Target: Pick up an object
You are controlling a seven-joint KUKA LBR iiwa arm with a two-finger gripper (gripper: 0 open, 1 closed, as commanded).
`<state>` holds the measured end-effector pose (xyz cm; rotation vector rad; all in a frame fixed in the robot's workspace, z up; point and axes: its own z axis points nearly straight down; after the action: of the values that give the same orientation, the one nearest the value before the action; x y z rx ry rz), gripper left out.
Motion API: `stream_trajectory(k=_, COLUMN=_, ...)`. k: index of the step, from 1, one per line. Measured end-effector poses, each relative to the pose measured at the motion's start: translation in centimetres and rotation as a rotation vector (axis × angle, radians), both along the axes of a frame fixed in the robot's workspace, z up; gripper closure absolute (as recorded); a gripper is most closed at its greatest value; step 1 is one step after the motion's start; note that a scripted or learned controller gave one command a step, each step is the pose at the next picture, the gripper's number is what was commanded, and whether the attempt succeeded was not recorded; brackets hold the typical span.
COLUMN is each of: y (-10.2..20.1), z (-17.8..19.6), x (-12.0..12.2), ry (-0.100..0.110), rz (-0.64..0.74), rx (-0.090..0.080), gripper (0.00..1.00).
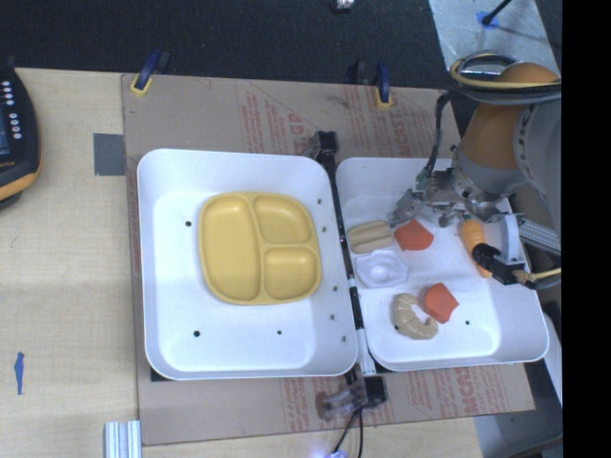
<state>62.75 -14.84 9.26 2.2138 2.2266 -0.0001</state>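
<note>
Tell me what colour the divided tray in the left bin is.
Yellow; the divided tray shows best in the camera view.

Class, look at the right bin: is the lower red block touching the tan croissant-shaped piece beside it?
Touching. In the camera view, the lower red block overlaps the croissant-shaped piece's upper right edge with no white bin floor between them.

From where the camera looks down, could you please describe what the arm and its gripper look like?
The arm is rounded and grey, with a broad orange band above the wrist. A thin dark cable runs down beside it. The gripper is a small grey metal assembly.
</note>
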Motion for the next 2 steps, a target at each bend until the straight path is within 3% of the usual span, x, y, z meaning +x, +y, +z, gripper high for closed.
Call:
stream_trajectory(k=1, y=0.7, z=-0.1, x=-1.1, ry=0.007, rz=-0.001, rx=0.001, gripper=0.0)
stream_trajectory(k=2, y=-1.4, z=0.0, x=0.9, ry=0.001, rz=-0.003, rx=0.0, gripper=0.0)
